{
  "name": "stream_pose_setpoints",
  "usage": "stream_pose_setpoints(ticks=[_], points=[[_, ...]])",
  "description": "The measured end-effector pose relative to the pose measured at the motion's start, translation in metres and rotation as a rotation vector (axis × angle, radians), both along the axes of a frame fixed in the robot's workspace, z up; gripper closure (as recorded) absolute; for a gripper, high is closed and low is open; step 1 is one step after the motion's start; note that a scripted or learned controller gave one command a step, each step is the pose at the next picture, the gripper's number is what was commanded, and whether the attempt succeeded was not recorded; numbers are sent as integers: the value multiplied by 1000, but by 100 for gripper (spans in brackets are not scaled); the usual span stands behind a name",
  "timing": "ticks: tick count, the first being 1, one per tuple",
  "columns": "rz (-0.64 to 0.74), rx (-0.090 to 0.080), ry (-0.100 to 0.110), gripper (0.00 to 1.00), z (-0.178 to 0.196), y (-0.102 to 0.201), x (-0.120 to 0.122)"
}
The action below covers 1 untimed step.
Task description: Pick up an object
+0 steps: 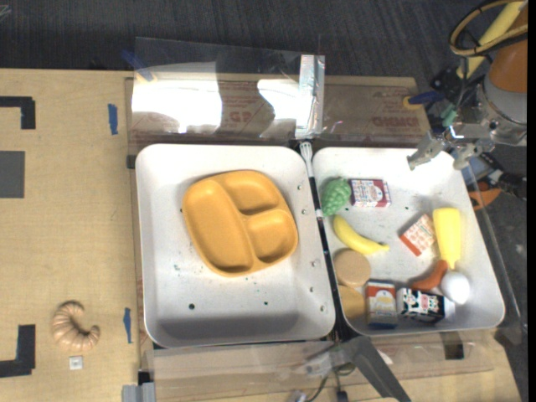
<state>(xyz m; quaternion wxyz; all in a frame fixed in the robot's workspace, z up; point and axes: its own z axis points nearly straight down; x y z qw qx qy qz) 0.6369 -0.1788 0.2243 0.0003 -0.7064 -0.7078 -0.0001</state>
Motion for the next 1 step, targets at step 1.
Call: stream_pose_setpoints(ticks=[1], points=[[-23, -4, -8, 0, 75, -37, 11]])
